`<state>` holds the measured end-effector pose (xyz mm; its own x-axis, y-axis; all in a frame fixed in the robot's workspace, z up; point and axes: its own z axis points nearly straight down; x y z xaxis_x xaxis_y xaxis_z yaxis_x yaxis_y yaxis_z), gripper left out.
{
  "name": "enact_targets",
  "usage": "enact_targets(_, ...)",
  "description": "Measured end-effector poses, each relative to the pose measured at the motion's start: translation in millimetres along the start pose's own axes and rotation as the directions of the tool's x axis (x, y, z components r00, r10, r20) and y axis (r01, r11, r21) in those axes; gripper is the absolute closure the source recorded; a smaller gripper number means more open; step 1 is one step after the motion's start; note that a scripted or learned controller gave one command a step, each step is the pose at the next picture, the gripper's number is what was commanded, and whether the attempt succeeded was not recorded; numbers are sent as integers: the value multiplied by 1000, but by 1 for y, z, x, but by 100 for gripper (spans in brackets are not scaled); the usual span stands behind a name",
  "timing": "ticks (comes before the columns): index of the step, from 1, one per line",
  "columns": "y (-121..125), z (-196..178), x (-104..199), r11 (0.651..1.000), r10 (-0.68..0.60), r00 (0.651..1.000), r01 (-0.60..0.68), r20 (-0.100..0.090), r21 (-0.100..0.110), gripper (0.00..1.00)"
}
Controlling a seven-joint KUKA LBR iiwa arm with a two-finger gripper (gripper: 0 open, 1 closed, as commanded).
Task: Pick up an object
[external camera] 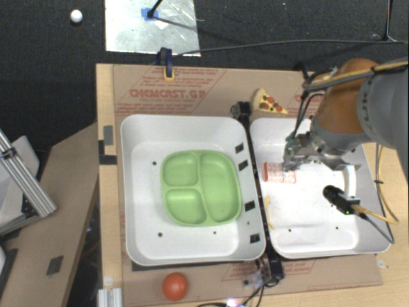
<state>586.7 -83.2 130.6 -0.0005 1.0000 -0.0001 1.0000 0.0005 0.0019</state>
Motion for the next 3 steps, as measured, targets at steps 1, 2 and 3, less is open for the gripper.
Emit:
enact_targets(1,0,-64,1,1000,-3,1000,3,1,-5,100)
enact_targets(2,1,-88,1,1000,-3,1000,3,0,-3,100)
enact_targets(3,22,-100,53,1000,-8,1000,8,-1,-3,100)
